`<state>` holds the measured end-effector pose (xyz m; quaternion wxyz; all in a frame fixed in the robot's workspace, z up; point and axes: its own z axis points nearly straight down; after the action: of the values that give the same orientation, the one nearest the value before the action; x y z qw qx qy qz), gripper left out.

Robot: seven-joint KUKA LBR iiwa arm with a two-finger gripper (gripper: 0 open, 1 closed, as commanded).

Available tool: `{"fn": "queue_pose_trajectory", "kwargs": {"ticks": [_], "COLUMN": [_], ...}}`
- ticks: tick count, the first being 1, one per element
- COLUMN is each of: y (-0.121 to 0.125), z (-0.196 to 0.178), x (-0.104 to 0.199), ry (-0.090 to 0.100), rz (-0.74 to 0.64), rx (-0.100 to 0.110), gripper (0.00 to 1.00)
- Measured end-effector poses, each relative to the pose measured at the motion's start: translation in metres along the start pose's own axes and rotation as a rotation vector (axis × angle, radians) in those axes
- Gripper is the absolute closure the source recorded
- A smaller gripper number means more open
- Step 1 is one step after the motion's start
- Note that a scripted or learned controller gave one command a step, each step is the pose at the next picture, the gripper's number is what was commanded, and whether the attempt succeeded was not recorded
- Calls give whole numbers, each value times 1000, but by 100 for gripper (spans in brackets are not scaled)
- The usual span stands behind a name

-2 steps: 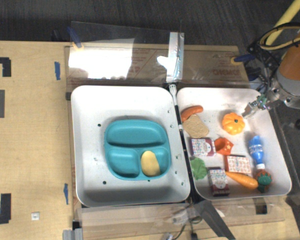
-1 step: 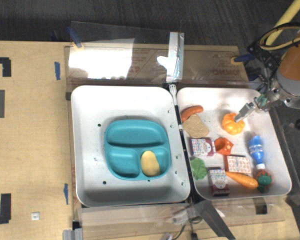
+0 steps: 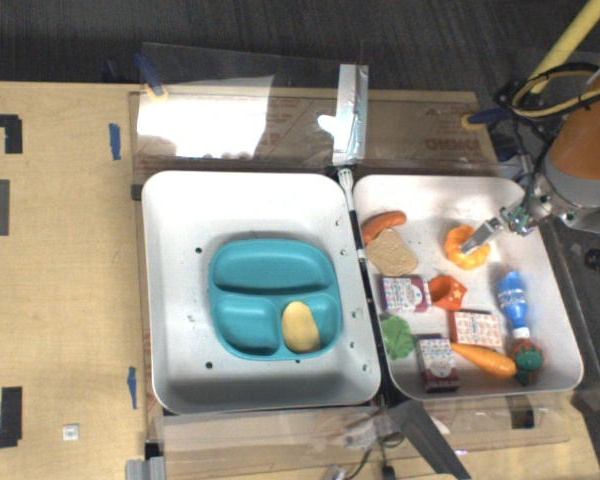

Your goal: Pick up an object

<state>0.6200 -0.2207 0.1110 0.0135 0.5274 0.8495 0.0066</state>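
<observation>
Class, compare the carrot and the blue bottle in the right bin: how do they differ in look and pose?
The carrot is orange and tapered; the bottle is blue with a white cap. The carrot lies crosswise along the bin's near edge; the bottle lies pointing away from it. Both lie flat in the right bin.

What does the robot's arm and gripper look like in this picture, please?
The arm is grey with a rounded orange band above the wrist. Yellow and black cables loop above it. The gripper is small, slim and metallic grey.

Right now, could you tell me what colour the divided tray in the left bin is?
Teal, clearest in the camera view: divided tray.
</observation>
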Motion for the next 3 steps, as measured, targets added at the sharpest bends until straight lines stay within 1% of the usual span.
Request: {"fn": "queue_pose_trajectory", "kwargs": {"ticks": [1, 2, 3], "y": [1, 1, -32], "z": [-13, -12, -54], "x": [-2, -2, 14], "ry": [-10, -8, 15], "rz": [-2, -1, -205], "rx": [-4, -2, 20], "gripper": [100, 0, 0]}}
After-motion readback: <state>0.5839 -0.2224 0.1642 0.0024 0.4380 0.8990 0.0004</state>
